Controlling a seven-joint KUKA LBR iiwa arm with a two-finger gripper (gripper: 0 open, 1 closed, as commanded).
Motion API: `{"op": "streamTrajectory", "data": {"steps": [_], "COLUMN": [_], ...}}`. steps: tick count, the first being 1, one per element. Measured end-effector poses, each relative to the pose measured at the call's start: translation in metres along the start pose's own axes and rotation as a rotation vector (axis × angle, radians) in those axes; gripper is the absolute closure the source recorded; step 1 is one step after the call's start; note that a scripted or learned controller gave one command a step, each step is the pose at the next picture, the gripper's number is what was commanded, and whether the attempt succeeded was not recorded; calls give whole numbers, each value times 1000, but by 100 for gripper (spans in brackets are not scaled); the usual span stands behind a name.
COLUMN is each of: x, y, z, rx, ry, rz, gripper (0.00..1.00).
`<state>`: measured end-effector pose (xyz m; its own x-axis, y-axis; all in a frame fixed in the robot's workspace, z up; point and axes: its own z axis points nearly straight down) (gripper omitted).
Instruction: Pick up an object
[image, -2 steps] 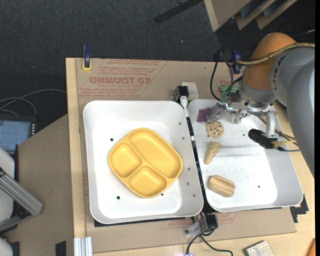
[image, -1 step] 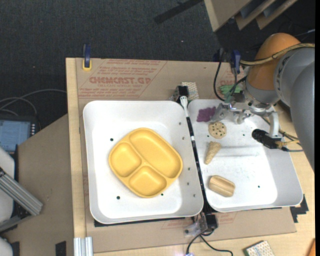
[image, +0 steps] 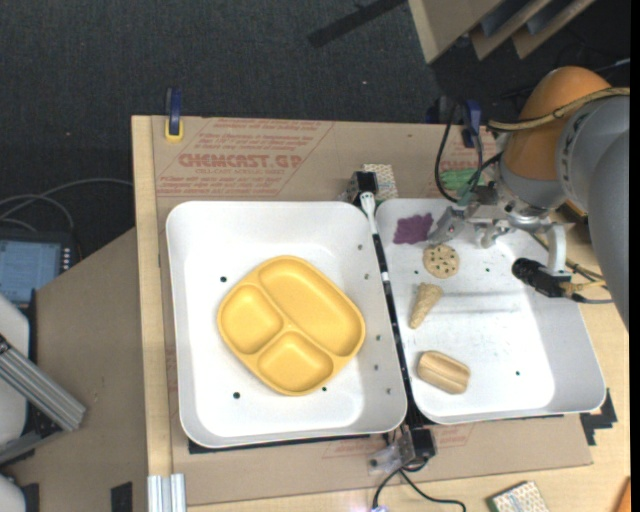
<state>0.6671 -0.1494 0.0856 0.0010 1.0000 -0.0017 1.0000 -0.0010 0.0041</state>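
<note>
The left shallow white plastic bin (image: 190, 330) carries a glossy yellow three-compartment plate (image: 290, 323) near its middle, with bare floor along every wall. In the right white bin (image: 560, 370), a flat purple scrap (image: 412, 229) lies at the far left corner, a round speckled cookie (image: 441, 261) just below it, a pale cone (image: 424, 302) beside the left wall, and a tan bread-like roll (image: 443, 371) toward the near edge. The metal gripper (image: 470, 228) hangs over the far edge, just beside the cookie.
</note>
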Motion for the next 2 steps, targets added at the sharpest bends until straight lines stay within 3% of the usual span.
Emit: {"op": "streamTrajectory", "data": {"steps": [1,2], "x": [32,20], "y": [0,0], "z": [0,0], "rx": [5,3], "ry": [2,1], "rz": [-4,0], "gripper": [0,0]}}
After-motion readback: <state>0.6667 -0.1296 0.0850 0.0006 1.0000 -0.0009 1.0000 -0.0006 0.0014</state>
